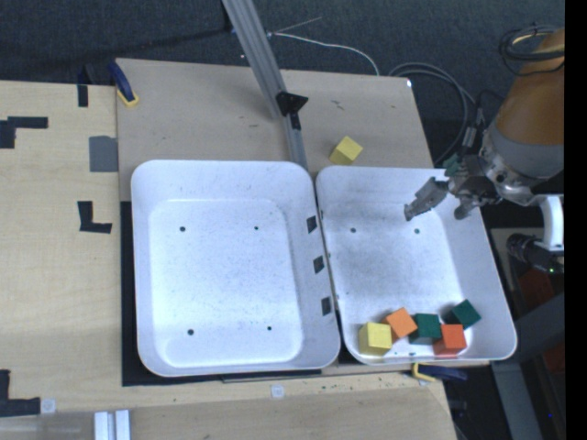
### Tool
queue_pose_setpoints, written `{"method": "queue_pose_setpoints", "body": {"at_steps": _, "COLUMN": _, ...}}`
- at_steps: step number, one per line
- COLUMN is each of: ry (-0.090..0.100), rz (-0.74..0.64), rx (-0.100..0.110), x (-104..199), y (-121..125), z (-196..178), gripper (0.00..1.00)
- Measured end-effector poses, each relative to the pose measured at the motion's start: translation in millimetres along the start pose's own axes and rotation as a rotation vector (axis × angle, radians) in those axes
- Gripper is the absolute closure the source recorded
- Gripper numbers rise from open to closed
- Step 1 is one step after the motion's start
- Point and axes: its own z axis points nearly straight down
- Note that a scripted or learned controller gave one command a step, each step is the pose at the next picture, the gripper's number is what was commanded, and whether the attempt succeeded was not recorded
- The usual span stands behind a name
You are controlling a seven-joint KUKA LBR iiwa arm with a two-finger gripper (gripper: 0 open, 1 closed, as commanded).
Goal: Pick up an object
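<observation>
Coloured blocks clustered at right bin near corner; gripper over bin's far side, well apart, fingers spread, nothing held.

5 blocks in right bin's near corner; 1 block behind bins.

bins: 2 | blocks: 7 (yellow 2, orange 2, green 2, red 1)
</observation>
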Motion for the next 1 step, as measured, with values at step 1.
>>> {"method": "queue_pose_setpoints", "body": {"at_steps": 1, "ry": -0.002, "rz": -0.002, "rx": -0.007, "x": 2.4, "y": 62.7, "z": -31.0, "gripper": 0.00}}
